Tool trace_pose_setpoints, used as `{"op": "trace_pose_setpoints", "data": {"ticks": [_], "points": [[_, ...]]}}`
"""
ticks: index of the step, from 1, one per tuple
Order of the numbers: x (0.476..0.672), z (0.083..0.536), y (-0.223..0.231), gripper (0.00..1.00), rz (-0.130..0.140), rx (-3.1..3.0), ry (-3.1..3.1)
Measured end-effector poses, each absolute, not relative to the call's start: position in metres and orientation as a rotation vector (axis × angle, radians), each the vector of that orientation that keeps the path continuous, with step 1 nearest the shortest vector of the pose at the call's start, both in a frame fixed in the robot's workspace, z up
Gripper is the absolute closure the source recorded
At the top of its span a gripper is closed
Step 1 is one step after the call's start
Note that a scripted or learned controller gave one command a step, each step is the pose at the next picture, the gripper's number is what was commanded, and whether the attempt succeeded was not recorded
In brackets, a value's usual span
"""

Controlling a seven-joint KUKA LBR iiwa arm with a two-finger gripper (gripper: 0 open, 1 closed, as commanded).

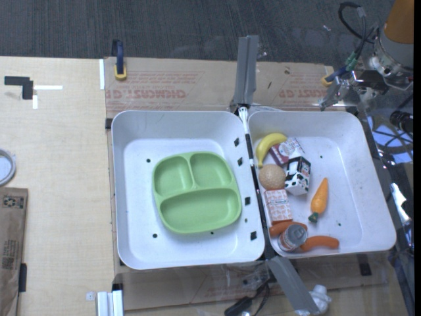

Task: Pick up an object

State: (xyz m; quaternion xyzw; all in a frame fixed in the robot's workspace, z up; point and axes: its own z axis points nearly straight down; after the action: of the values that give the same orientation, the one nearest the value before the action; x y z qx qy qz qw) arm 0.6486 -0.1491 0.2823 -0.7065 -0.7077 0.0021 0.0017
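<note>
I see gripper point(342, 84) at the right bin's point(358, 176) 1 o'clock corner, its state untellable | I pick the carrot point(319, 196) lying near bin centre, apart from the banana point(268, 145) at 10 o'clock | judged light, stiff, smooth; I'd pinch across mid-body.

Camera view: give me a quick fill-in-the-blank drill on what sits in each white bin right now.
1. The green divided plastic plate lies in the ____ white bin.
2. The yellow banana lies in the right white bin, near its ____ wall.
3. The green plate has ____ compartments.
4. The upright orange carrot lies to the ____ of the black-and-white milk carton.

Missing words: left; left; three; right
</note>
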Motion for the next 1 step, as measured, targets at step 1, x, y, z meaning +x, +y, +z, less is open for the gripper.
{"op": "trace_pose_setpoints", "data": {"ticks": [1], "points": [[0.6144,0.1800,-0.1124,0.00,0.006,-2.075,-2.353]]}}
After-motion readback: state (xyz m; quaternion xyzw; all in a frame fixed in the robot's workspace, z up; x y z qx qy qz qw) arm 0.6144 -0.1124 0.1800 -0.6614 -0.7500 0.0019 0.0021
